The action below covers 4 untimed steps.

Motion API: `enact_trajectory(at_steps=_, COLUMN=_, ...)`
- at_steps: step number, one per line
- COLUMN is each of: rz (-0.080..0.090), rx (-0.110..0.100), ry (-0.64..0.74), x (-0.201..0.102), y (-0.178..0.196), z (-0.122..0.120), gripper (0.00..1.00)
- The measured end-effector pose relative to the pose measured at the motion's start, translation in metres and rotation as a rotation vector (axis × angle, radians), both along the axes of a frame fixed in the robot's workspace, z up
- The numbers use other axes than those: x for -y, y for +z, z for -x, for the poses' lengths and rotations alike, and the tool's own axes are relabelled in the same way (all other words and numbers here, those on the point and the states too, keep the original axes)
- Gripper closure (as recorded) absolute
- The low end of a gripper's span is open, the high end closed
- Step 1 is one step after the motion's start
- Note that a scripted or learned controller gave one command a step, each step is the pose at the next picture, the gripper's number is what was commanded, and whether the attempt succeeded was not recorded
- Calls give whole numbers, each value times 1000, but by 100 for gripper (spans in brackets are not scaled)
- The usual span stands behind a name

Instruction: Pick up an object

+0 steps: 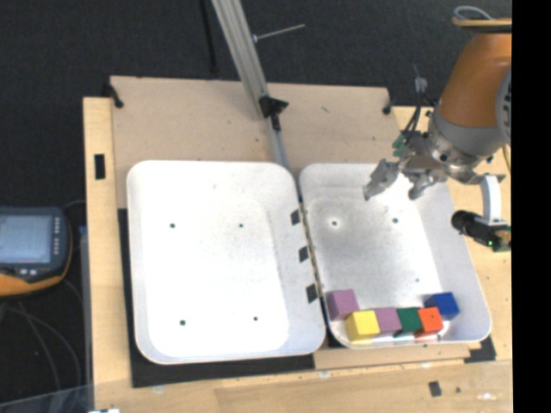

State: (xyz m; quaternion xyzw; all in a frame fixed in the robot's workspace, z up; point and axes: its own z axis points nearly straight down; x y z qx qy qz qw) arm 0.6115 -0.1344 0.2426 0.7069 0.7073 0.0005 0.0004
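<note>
Camera view, task's things: a cluster of small blocks lies along the near edge of the right bin (pixel 448 256), and any one of them could serve as the object to pick up.
Blocks, named: purple block (pixel 343 302) at the cluster's left end; yellow block (pixel 363 323) just beside it toward the near rim; a second, paler purple block (pixel 388 319) next along; green block (pixel 407 320); orange block (pixel 430 320); blue block (pixel 442 304) at the right end. Something white and red peeks out under the orange block, too small to name.
Blocks, contact: most look to be touching their neighbours in a tight row, so there is little finger room between them, in my judgement.
Gripper: the gripper (pixel 399 184) hangs over the far part of the right bin, well apart from the blocks; its two fingers are spread with bare bin floor between them and nothing in their hold.
Progress: nothing is lifted; every block rests on the bin floor. I judge that the whole job remains: travel to the near edge, descend, close, raise.
Right bin, contents: the blocks only, crowded at the near rim; the rest of the floor is bare and scuffed grey.
Left bin (pixel 155 256): beside the right bin, holding no objects; only a few dark specks mark its floor.
</note>
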Motion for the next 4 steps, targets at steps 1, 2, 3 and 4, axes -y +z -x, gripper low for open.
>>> enact_trajectory(at_steps=1, rz=1, rx=3, ry=0, x=1, y=11, z=-1, gripper=100)
enact_trajectory(at_steps=2, rz=-3, rx=-8, ry=8, x=-78, y=-50, z=30, gripper=100)
enact_trajectory(at_steps=3, rz=3, rx=-5, ry=-5, x=-30, y=-94, z=33, gripper=100)
enact_trajectory(at_steps=4, rz=-3, rx=3, ry=9, x=-115, y=-43, z=59, gripper=100)
